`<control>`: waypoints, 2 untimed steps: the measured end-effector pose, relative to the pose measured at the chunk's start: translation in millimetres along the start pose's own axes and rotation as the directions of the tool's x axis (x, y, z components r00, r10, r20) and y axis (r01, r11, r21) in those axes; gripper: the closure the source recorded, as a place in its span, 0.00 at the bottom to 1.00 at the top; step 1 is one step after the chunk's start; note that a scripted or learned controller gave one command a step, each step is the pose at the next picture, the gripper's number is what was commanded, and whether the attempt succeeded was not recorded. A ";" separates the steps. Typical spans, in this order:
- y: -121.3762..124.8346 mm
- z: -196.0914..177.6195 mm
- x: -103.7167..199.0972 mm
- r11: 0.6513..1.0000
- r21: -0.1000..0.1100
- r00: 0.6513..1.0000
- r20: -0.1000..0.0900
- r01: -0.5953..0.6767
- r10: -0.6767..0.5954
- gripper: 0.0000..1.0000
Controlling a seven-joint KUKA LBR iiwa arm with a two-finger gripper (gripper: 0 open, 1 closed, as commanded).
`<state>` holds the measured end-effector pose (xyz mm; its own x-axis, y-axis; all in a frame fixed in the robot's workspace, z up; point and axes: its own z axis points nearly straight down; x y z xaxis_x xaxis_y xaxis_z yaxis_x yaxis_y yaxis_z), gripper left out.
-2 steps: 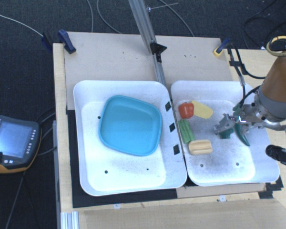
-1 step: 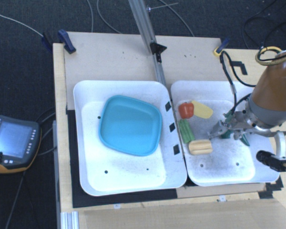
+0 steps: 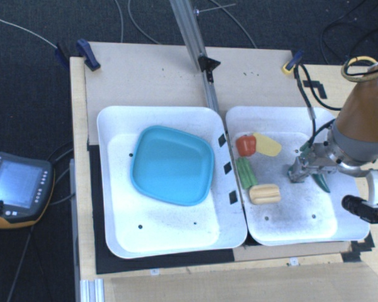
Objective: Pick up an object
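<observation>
Down in the right bin [image 3: 315, 228], my gripper [image 3: 297, 172] hangs at the right-hand side of the floor, its tip close to the surface. A dark green object [image 3: 321, 181] lies just right of it, partly under the wrist. Toward the bin's left wall lie a red pepper-like piece [image 3: 246, 145], a yellow piece [image 3: 268, 145], a green cucumber-like stick [image 3: 246, 172] and a tan bread roll [image 3: 264, 194], all apart from the gripper. I see nothing between the fingers.
A light blue square plate [image 3: 172, 164] lies in the left bin [image 3: 113, 187]. A slanted metal pole [image 3: 190, 27] reaches down to the divider between the bins. A pendant [image 3: 16, 187] sits off the bench at left.
</observation>
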<state>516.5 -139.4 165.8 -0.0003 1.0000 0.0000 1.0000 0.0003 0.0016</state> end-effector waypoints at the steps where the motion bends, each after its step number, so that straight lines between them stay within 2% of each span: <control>1: 0.2 -42.2 -0.9 1.000 -0.003 1.000 0.001 0.000 0.000 1.00; 2: 6.0 -101.8 4.7 1.000 -0.004 1.000 0.001 0.001 -0.001 1.00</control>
<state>522.3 -134.7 267.5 -0.0011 1.0000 -0.0006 1.0000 0.0011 0.0053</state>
